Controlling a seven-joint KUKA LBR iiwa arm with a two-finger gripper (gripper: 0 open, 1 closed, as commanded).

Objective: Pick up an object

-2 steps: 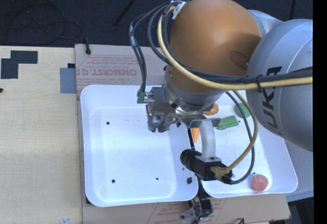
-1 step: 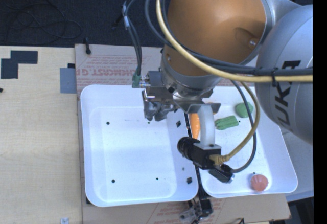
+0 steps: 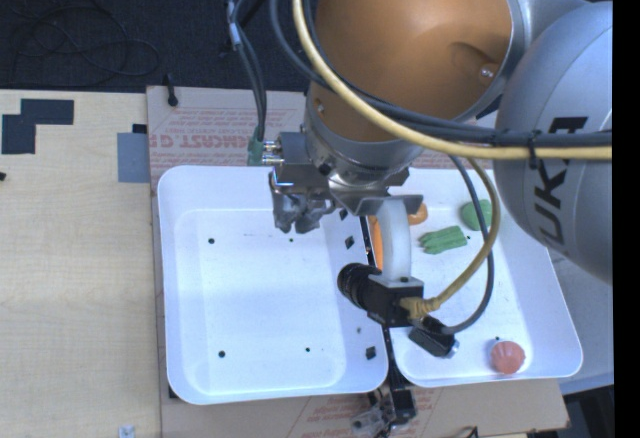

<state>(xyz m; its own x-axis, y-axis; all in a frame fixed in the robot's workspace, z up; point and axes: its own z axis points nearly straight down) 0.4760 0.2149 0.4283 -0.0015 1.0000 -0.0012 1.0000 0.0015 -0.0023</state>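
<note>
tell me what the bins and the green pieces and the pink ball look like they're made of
Bins: probably moulded plastic, smooth glossy white with rounded rims. Green pieces: likely soft plastic or rubber toy food, matte; too small to be sure. Pink ball: perhaps foam or rubber, dull, slightly mottled surface.

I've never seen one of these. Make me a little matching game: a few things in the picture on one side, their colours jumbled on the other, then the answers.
Things:
1. round item in the right bin's near corner
2. ridged piece in the right bin
3. big band on the arm
4. left bin

Colours:
A. white
B. green
C. pinkish red
D. orange-brown

Pairs: 1-C, 2-B, 3-D, 4-A
</note>
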